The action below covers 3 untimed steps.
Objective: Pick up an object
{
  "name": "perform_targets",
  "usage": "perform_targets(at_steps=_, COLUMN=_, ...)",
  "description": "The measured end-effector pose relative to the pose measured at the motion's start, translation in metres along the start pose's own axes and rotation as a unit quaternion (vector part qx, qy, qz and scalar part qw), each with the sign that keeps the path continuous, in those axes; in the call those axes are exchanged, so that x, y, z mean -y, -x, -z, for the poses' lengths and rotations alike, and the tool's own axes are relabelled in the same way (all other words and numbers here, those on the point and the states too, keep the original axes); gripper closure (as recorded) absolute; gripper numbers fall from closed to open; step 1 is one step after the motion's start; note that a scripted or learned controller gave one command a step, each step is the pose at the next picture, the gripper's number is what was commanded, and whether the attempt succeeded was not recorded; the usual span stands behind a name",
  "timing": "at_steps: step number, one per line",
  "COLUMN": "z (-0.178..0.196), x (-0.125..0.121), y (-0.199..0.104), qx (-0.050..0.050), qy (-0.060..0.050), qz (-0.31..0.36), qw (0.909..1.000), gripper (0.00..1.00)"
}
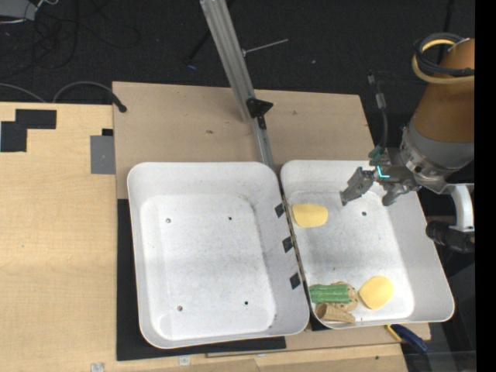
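stage: pick not yet made | gripper (pixel 372 188) spread, nothing between fingers, hovering in right bin (pixel 422 239) | nearest: yellow object (pixel 310 215) left of gripper

I see the gripper (pixel 372 190) over the right bin (pixel 411 242), upper part, fingers spread, nothing between them. Yellow piece (pixel 310 215) lies near the bin's left wall, apart from the gripper. At the bottom edge: green item (pixel 331 292), tan item (pixel 338 310) touching it, second yellow piece (pixel 377 291) just beside. Left bin (pixel 155 184) alongside.
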<state>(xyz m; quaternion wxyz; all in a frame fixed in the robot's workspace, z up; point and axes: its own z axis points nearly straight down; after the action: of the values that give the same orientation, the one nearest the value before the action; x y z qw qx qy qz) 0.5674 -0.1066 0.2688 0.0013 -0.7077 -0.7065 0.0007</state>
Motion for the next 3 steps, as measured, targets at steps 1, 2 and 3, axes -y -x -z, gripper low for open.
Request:
perform_targets(at_steps=1, z=-0.063, x=-0.001, y=0.004, qx=0.000, qy=-0.003, qz=0.001, qw=1.0000, gripper=0.00)
perform_targets(at_steps=2, z=-0.125, x=0.001, y=-0.005, qx=-0.001, qy=-0.004, qz=0.000, qw=1.0000, gripper=0.00)
perform_targets(at_steps=3, z=-0.176, x=0.001, y=-0.005, qx=0.000, qy=0.001, qz=0.000, qw=1.0000, gripper=0.00)
